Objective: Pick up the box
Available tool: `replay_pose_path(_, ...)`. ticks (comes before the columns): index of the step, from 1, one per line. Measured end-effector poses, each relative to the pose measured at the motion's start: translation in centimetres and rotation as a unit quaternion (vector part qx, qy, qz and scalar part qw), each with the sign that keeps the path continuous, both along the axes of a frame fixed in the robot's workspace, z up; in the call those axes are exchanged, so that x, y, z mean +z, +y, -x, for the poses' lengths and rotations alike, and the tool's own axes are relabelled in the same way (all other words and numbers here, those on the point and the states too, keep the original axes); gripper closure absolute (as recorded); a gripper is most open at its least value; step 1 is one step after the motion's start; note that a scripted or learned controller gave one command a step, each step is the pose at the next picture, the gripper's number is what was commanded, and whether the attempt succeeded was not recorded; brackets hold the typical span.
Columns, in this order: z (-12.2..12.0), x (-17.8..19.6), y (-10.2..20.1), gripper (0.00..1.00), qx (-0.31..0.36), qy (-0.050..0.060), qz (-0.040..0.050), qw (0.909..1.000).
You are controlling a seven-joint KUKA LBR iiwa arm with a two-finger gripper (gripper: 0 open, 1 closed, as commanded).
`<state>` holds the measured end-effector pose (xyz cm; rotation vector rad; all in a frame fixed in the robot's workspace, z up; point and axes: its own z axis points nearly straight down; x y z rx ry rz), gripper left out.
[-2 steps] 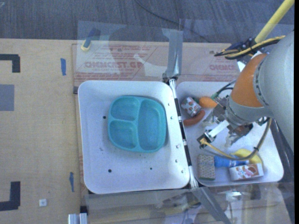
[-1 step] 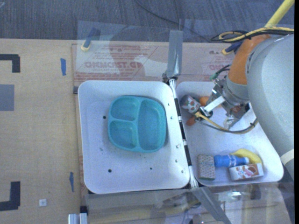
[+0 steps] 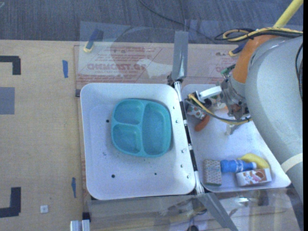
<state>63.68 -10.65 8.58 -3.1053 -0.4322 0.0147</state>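
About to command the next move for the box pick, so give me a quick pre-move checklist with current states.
1. Box located, lying at the right bin's near edge: ok.
2. Gripper positioned over box: not ok, it is at the bin's far left end.
3. Box free of neighbours: not ok, blue bottle and yellow item crowd it.
4. Sponge apart from box: ok.
5. Grasp state: cannot tell.

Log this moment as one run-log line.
task: pick up box | gripper: far end of right bin, above orange object | box: near edge, beside blue bottle, untouched | left bin: teal plate
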Motion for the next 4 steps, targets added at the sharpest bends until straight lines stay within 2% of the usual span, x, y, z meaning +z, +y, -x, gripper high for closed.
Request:
replay_pose_path(1, -0.2, 0.8, 0.2, 1.00, 0.004, -0.001, 0.0014, 1.0000)
replay_pose_path(2, 0.7, 18.2, 4.9, 1.00, 0.108, -0.001, 0.0016, 0.9941)
replay_pose_path(3, 3.6, 16.7, 9.3, 1.00, 0.093, 0.000, 0.0013, 0.9957)
replay_pose_path(4, 3.8, 14.9, 11.4, 1.00, 0.146, 0.000, 0.0006, 0.9892)
